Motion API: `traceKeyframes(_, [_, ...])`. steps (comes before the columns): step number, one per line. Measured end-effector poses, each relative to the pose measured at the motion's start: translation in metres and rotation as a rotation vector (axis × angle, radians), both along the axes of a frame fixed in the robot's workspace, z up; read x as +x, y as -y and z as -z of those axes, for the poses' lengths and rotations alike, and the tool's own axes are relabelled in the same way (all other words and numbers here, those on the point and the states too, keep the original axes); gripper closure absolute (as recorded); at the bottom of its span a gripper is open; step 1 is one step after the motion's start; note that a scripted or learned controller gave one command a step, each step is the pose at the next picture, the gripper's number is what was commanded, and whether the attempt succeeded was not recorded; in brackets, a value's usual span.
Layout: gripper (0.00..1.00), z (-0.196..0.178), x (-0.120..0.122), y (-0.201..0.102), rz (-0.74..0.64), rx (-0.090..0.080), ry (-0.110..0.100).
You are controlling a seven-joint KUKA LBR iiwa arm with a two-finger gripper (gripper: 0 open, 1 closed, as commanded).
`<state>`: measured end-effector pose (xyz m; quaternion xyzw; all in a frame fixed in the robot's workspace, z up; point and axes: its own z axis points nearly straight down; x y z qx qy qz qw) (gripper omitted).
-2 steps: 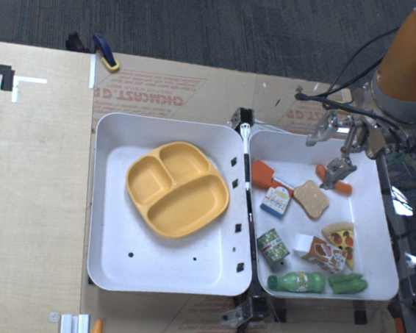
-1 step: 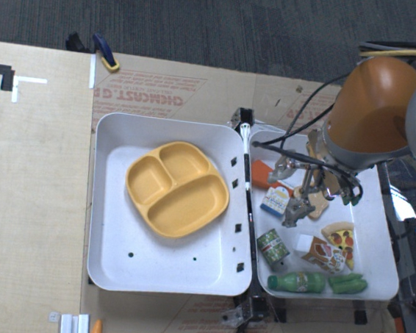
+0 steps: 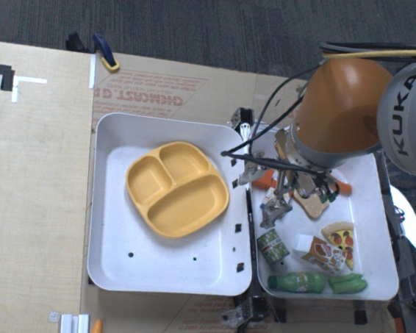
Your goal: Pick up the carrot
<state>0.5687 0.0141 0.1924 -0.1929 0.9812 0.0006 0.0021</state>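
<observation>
Hovering gripper (image 3: 281, 207) low over right bin (image 3: 380, 217), carrot (image 3: 267, 180) lying just beside it, up-left of the fingers.

Reaching in from the right, orange-banded arm (image 3: 344, 102) covering the bin's upper part. Can't tell finger state — tangled with cables, nothing visibly clamped. Carrot showing orange at gripper's left, second orange bit poking out at its right past the toast slice (image 3: 311, 205); unclear if touching. Sitting below the gripper: green can (image 3: 272, 246), then green bottle (image 3: 298, 282) and pickle-like piece (image 3: 347, 283) along the near wall. Pizza slice (image 3: 333, 245) lying down-right. Yellow divided plate (image 3: 178, 188) resting well left, in the left bin (image 3: 108, 203).
</observation>
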Motion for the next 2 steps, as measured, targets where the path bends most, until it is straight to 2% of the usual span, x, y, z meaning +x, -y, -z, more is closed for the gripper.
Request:
traceKeyframes(1, [0.0, 0.0, -0.003, 0.052, -0.16, -0.002, 0.002])
traceKeyframes(2, [0.0, 0.0, -0.008, 0.0, -0.515, -0.001, 0.002])
